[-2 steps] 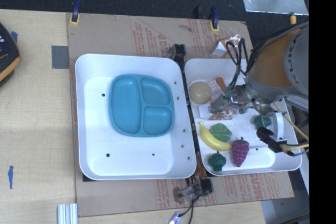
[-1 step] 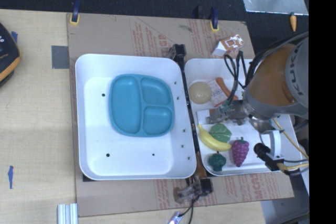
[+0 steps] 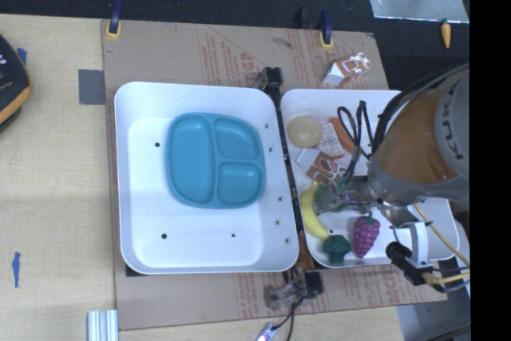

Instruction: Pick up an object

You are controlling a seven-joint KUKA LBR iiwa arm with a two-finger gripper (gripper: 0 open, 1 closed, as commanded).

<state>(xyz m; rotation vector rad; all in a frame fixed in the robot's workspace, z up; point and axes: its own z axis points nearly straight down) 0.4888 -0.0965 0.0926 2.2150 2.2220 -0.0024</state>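
Observation:
The right bin (image 3: 335, 97) holds several toy foods: a beige bun (image 3: 303, 131), an orange sausage (image 3: 345, 136), a brown and white packet (image 3: 323, 166), a yellow banana (image 3: 311, 218), a green broccoli (image 3: 336, 248) and purple grapes (image 3: 366, 234). My gripper (image 3: 342, 194) hangs low over the middle of this bin, just above a green item (image 3: 326, 196) beside the banana. The arm's grey and orange wrist (image 3: 415, 144) covers the bin's right half. Nothing is visibly held.
The left bin (image 3: 136, 172) holds a blue divided plate (image 3: 215, 160). A small carton (image 3: 347, 69) lies on the cardboard behind the right bin. Black cables (image 3: 359, 128) loop over the sausage. A dark device (image 3: 9, 84) sits at the far left edge.

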